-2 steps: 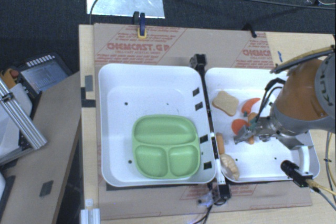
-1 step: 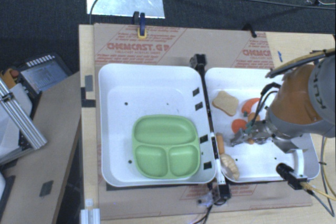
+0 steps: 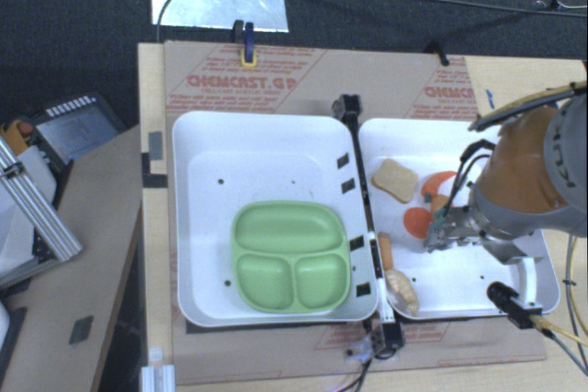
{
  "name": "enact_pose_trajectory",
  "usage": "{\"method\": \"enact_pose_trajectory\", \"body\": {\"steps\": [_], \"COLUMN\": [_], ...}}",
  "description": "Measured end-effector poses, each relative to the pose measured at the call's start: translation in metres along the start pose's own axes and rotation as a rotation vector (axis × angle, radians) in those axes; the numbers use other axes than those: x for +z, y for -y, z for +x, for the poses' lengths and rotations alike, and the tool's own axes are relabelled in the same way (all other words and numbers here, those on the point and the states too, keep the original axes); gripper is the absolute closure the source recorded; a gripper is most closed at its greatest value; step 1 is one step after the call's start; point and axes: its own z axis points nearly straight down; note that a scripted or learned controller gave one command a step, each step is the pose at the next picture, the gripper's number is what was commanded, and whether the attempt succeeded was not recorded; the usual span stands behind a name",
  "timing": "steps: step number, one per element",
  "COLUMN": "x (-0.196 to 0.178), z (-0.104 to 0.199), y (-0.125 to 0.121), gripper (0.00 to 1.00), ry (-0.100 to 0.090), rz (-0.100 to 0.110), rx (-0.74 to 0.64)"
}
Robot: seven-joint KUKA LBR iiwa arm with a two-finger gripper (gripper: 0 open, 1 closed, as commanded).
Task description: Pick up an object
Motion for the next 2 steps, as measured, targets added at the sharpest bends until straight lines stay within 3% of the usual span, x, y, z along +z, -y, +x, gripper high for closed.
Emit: {"method": "enact_pose_trajectory", "body": {"steps": [2], "x": [-0.108], "z": [0.007], "y": [0.001], "gripper": [1.00], "ry": [0.001], "rz": [-0.003], "rx": [-0.003]}}
